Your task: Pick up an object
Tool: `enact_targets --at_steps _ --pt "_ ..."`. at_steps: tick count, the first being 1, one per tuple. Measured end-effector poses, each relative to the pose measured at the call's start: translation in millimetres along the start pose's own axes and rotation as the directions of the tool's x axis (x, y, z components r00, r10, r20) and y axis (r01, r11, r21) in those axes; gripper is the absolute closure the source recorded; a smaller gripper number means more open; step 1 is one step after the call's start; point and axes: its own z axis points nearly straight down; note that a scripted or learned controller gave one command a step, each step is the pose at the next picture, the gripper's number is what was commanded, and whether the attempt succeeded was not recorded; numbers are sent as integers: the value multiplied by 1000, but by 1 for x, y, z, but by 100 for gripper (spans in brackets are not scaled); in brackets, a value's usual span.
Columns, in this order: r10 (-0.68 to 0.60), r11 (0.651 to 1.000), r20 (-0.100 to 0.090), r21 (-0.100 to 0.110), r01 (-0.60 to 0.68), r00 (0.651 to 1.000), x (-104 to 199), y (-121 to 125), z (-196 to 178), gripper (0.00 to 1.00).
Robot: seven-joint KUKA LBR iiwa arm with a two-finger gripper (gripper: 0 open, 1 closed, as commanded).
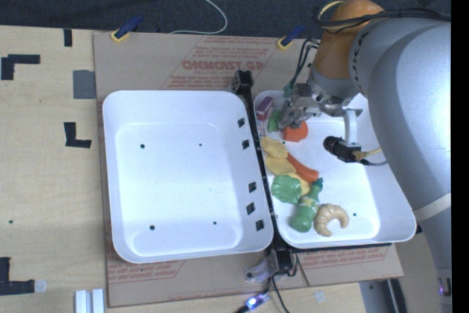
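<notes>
The gripper (pixel 291 116) is down in the right bin (pixel 388 220), at its far left corner, just above a small orange-red piece (pixel 295 132). Whether its parts are spread or pinching, I cannot tell; the wrist blocks the view.

The toys are crowded here: a yellow piece (pixel 275 150), a carrot (pixel 303 166), a green lump (pixel 286 189) and a croissant (pixel 330 218) trail down the left side. The risk, I'd say, is a closing grip catching two neighbours, or nudging the orange-red piece against the bin wall so it slips free. The left bin (pixel 132 113) waits alongside.
</notes>
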Motion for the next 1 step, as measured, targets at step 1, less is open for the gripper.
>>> enact_targets --at_steps 1 --pt "0 1000 -1 0 0 1000 0 0 0 100"
